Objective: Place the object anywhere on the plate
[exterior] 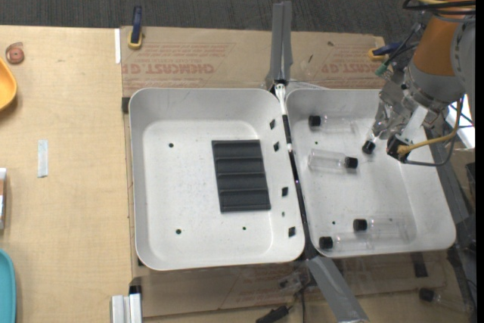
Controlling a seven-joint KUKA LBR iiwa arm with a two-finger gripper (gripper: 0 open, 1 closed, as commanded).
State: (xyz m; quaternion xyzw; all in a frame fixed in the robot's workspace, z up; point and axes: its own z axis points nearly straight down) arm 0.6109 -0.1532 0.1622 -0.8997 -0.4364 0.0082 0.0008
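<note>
two white bins side by side on the bench. left bin [151, 163] holds a black ribbed plate [241, 175], long axis running toward and away from the camera, in the middle of the floor. right bin [423, 215] holds clear vials with black caps: one [331, 161] lying left-right near the centre, cap [352, 162] pointing right; one [376, 225] near the front, cap left; another [333, 122] near the back. gripper [378, 138] over the right bin's back right, a black-capped piece [369, 147] at its tip; grip state cannot be made out.
</note>
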